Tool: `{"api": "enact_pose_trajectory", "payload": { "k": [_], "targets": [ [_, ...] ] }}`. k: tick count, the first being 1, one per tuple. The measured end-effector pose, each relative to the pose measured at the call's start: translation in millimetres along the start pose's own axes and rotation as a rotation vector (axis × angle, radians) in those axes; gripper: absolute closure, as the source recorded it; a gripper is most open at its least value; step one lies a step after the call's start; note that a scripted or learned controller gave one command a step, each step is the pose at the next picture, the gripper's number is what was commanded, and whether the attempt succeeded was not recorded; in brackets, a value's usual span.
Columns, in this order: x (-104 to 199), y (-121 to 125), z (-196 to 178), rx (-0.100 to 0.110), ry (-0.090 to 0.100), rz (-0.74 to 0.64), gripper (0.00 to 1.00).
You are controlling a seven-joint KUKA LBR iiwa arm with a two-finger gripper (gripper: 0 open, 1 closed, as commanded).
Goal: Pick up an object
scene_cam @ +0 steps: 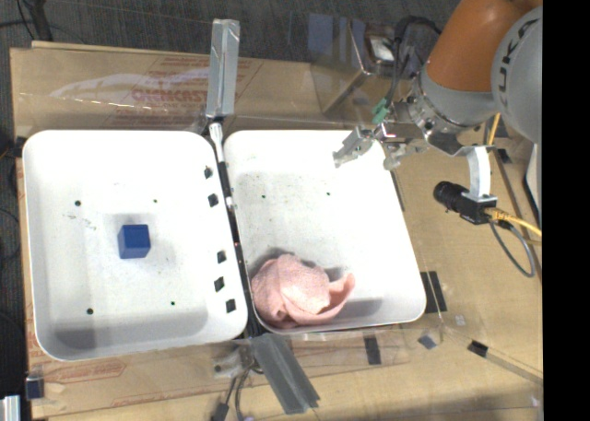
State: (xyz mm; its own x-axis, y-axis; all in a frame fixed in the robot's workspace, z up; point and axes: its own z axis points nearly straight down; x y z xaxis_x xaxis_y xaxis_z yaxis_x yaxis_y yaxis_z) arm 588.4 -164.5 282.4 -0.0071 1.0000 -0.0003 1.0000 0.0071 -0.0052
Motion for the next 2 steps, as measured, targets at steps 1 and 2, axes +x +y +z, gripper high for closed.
{"api": "enact_pose_trajectory", "payload": {
  "k": [1,2],
  "targets": [
    [-9,-89,86,0.001,0.001,0.013,0.00],
    [-27,-90,136,0.002,0.003,0.242,0.00]
  ]
}}
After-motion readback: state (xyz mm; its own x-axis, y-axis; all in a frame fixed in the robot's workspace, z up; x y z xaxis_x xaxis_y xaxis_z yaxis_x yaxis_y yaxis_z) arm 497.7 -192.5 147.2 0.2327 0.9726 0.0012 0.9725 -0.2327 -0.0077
